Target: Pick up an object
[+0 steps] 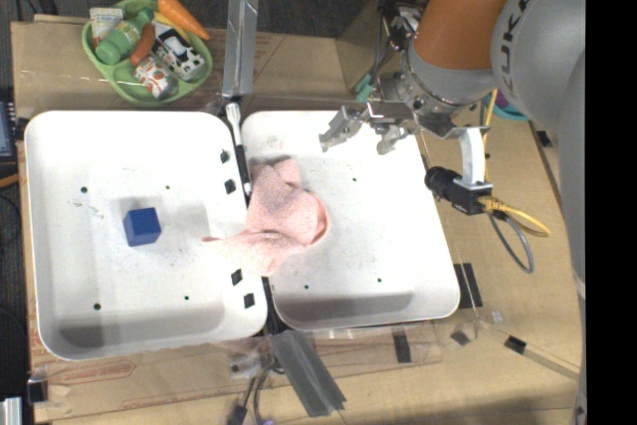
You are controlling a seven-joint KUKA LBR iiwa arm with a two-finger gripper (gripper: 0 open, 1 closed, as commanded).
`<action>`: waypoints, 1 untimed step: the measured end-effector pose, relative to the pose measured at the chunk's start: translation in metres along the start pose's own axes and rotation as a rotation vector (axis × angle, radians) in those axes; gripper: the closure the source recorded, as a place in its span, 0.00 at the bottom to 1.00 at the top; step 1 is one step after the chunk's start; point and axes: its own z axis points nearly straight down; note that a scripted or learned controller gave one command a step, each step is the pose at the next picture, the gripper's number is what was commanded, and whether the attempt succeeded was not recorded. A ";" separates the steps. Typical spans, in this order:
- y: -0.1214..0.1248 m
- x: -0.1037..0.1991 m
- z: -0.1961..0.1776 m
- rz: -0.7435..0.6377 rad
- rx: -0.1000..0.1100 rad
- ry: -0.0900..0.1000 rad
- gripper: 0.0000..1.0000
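Overhead, the arm's grey shell reads "KUKA" beside the orange band. The gripper (362, 131) hangs over the right bin's (418, 254) back edge, fingers spread apart with nothing between them. A pink cloth (284, 211) drapes across the divide between the bins. A blue cube (142, 226) sits in the left bin (60, 214). A green bowl (119, 83) of toy food stands behind.
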 end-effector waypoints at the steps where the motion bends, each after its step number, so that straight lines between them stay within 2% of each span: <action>1: 0.004 -0.010 0.179 -0.100 0.002 0.000 0.00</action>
